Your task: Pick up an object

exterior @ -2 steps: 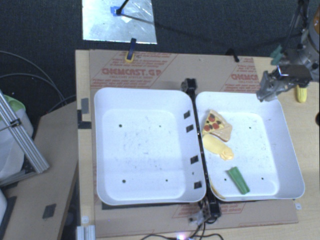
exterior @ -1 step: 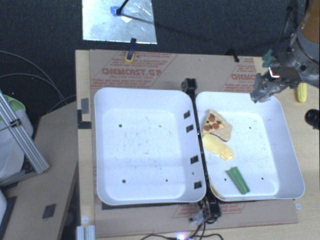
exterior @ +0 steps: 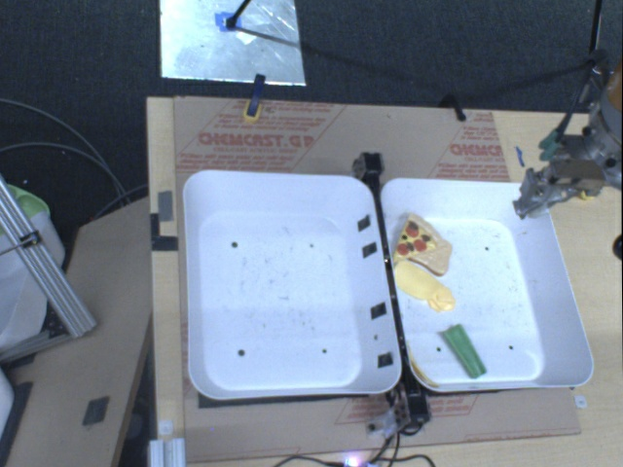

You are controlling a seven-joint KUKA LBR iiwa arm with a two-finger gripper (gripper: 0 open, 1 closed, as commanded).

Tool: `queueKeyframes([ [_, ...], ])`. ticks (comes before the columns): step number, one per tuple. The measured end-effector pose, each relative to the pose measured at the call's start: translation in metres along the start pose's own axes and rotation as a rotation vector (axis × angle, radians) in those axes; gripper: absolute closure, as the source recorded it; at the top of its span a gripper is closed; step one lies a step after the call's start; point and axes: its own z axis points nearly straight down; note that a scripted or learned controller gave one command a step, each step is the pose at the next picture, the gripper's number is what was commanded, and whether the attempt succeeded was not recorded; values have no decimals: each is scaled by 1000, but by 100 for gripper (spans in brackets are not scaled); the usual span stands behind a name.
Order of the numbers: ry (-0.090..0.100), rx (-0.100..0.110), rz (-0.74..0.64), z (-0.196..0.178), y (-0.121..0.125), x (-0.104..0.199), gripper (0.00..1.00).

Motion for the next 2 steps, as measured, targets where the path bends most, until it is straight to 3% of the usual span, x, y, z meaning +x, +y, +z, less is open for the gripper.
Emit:
queueKeyframes([
  [1,1,-5,-4,20,3,-32,100],
  [2,2,-1,-6,93,46,-56,100],
])
